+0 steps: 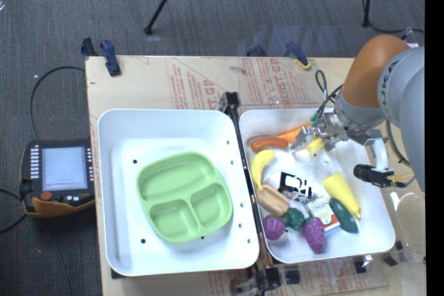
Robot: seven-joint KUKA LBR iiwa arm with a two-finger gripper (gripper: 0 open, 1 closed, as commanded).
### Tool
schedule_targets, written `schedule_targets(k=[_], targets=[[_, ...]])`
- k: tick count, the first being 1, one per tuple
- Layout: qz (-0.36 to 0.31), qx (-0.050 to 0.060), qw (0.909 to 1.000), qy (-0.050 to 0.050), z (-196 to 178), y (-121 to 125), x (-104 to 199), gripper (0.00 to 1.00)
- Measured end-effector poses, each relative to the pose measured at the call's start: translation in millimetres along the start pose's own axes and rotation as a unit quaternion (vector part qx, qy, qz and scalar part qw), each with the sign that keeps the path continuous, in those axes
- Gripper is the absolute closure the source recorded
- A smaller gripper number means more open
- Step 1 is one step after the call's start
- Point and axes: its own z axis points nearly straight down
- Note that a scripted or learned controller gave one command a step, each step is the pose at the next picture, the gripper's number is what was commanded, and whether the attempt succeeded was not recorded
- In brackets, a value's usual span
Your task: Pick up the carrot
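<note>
The carrot (276, 141), probably light, stiff, smooth plastic, lies just above the banana (261, 166) in the right bin (385, 236), and the tool (310, 140) is at its thin end, grip state unclear, so the thick middle seems the best hold.

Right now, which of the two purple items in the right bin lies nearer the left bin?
The smaller purple piece, at the bin's lower left beside the green one; the bigger purple one lies further right.
</note>
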Motion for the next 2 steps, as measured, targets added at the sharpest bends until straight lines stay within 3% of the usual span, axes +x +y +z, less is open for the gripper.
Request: schedule_targets(k=[1, 2], targets=[[0.216, 0.002, 0.9764, 0.002, 1, 2, 28, 0.00], [0.359, 0.004, 0.9332, 0.002, 1, -11, 44, 0.00]])
